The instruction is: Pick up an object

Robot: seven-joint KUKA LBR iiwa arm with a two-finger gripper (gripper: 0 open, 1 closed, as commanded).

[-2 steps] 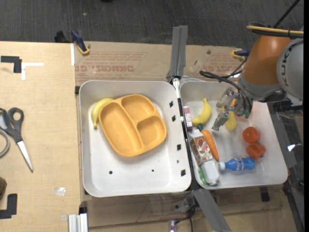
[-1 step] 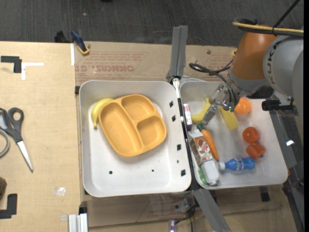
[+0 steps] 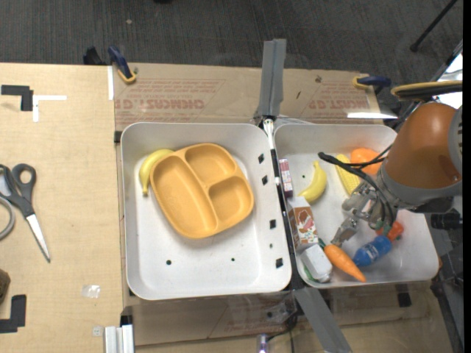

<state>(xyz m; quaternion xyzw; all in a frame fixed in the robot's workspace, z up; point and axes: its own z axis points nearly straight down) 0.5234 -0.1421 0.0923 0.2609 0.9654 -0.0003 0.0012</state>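
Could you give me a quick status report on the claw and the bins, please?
Claw low in right bin, just above carrot; grip state unclear. Nothing seen held. Blue bottle and banana crowd close by.

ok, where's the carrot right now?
The orange toy carrot lies in the right white bin, near its front edge, between the small white box and the blue plastic bottle, just below the tool.

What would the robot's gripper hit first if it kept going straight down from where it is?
Probably the toy carrot, lying just below the gripper in the right bin; depth is hard to judge from this slanted view.
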